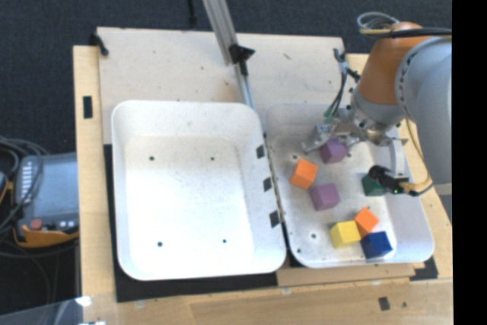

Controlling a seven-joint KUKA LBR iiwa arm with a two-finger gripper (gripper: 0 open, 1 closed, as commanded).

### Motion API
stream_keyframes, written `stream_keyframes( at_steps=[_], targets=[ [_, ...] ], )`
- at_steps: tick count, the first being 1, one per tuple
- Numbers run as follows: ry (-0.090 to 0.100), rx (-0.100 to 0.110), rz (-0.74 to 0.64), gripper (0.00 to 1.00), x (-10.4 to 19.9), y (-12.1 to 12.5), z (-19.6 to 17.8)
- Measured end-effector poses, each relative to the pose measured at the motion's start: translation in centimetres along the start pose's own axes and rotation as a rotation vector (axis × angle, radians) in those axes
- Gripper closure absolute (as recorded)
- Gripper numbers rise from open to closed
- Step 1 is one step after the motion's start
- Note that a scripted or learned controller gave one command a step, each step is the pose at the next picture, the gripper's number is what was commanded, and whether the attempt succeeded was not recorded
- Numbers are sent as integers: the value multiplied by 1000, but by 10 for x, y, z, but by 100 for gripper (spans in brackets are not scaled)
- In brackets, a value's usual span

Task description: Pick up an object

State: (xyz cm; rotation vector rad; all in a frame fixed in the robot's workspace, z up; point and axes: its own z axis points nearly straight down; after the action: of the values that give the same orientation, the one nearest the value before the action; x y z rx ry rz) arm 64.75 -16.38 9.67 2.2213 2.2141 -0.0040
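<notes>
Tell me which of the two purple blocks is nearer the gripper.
The upper purple block, right under the gripper at the far side of the right bin. The other purple block lies lower, just below the orange block.

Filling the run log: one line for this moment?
gripper over right bin | upper purple block at gripper, grasp unclear | five blocks loose

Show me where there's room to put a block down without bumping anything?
The left bin has bare floor from wall to wall. The right bin is crowded: purple blocks and an orange block in the middle, yellow, blue and orange near the front, the gripper at the back.
</notes>
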Motion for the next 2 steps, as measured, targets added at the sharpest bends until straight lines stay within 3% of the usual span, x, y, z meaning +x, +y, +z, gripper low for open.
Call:
stream_keyframes(
  at_steps=[1,2],
  targets=[
    [2,-3,3,100,0,1,-12],
    [5,-4,-1,100,-7,4,-58]
  ],
)
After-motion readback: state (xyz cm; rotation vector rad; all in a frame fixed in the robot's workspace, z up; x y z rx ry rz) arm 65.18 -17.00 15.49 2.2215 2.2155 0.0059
